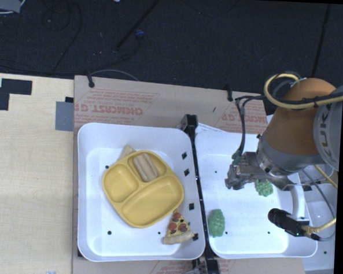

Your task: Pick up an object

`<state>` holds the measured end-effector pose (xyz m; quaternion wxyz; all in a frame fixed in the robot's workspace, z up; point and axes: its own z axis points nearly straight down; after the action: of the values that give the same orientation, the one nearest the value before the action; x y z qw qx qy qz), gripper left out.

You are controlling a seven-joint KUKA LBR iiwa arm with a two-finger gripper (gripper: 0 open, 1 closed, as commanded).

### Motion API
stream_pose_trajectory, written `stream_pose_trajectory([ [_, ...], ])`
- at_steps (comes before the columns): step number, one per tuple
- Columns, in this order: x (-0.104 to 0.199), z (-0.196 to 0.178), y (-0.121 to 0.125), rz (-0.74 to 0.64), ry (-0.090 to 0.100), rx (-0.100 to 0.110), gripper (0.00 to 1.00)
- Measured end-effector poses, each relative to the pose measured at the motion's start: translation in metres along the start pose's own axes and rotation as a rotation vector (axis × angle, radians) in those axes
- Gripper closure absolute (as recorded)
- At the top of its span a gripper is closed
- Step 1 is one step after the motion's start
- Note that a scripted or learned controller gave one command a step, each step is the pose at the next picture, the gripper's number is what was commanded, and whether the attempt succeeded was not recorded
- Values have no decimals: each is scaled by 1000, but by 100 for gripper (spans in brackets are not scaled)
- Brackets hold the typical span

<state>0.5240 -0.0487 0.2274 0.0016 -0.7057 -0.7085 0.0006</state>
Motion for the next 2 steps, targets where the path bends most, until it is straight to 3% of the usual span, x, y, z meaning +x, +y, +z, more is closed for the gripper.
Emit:
stream_pose_trajectory([
  [2,109,-8,44,-1,0,-1,100],
])
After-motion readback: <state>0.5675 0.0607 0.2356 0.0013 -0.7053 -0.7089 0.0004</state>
